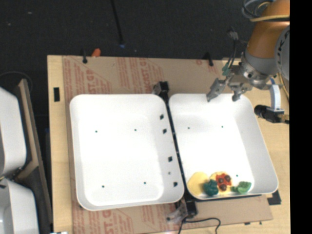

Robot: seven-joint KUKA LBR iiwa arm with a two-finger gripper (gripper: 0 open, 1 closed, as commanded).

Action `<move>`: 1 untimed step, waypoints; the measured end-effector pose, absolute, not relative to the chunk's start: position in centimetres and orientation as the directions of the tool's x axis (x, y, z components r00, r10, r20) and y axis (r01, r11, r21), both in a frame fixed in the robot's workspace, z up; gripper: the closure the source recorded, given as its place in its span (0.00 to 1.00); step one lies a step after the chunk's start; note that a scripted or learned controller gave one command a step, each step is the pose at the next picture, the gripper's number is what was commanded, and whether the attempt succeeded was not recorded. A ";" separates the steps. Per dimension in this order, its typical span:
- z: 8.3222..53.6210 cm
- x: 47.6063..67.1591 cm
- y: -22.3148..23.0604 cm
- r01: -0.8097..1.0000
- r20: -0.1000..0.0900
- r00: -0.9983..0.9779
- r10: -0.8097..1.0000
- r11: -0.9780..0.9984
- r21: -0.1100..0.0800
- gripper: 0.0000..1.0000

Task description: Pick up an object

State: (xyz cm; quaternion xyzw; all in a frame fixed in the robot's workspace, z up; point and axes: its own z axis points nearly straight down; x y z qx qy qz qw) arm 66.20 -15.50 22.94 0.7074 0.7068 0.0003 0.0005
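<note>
The gripper (224, 94) hung with jaws spread and bare over the right bin's (253, 130) far rim, well apart from the toys (220, 183) at the near edge.

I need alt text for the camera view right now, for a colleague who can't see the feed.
The gripper, fingers spread and holding nothing, hangs over the far edge of the right bin, far from the objects. A yellow piece, a teal one, a red one and a green one cluster in that bin's near corner.
</note>
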 end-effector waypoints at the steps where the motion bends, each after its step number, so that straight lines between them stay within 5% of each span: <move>1: 9.5 59.9 -10.8 1.000 0.002 -0.001 1.000 0.001 -0.011 0.00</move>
